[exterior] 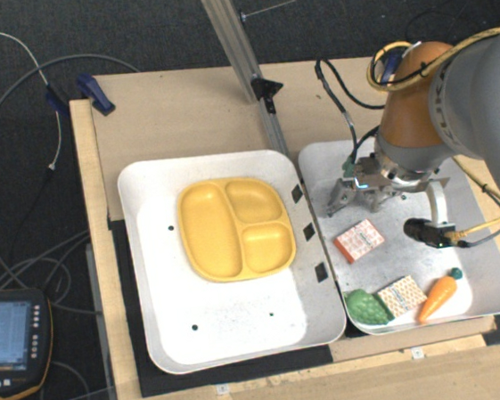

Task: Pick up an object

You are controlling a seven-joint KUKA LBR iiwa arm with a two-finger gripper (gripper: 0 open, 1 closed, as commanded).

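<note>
Reaching in from the view's right, my arm (467,94) bends over the right bin (474,264), its orange band (407,118) above the bin's far half. My gripper (355,190) hangs over the upper left part of that bin, close to the wall it shares with the left bin (160,276). From this slanted height I cannot tell whether the gripper is wide or narrow, and I see nothing held in it. The nearest thing is a small red-and-white checked box (360,240), lying flat on the bin floor just toward the near side from my gripper and apart from it. Three more things are grouped along the near edge of the same bin: a green lumpy toy (367,307) at the view's left, a pale patterned block (401,295) just beside it, and an orange carrot (436,299) with a green tip next to the block, tilted with that tip toward the far right. In the left bin a yellow divided plate (235,228) lies flat in the far half, with one long compartment on the view's left and two smaller ones on its right. Both bins rest on the tan bench (184,94), where a blue clamp (94,94) sits at the far left corner.
</note>
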